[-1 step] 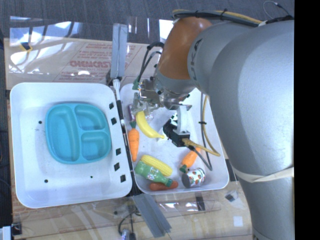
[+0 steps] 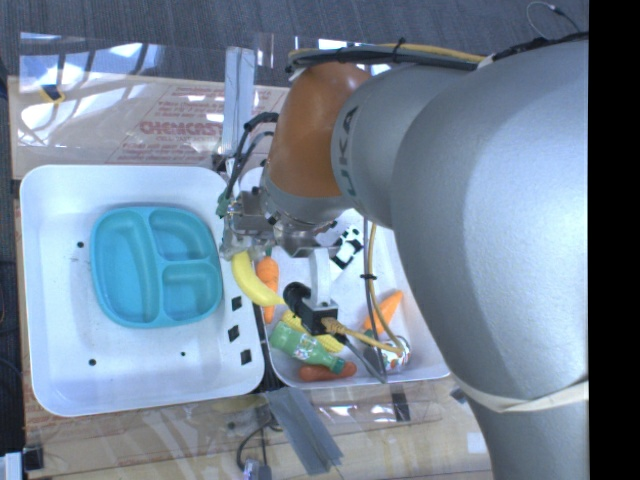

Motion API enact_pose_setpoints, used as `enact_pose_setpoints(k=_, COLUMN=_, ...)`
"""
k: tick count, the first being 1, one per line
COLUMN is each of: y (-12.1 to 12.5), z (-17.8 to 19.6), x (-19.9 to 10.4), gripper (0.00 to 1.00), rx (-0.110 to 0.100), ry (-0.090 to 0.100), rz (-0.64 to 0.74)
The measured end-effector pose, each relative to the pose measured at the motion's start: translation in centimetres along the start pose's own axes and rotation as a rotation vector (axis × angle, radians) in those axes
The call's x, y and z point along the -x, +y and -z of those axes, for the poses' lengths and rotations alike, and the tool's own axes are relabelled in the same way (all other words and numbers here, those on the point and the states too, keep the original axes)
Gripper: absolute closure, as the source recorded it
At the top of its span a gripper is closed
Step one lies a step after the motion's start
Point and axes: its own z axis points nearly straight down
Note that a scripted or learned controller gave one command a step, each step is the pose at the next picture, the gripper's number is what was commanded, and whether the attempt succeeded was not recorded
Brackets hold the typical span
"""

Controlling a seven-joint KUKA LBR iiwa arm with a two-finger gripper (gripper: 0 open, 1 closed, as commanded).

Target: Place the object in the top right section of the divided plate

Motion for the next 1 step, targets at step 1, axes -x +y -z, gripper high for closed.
enact_pose_setpoints(k=1, y=0.01, z=0.01, x=0.03, gripper=0.00, rx=0.000, ry=0.000, rz=-0.001)
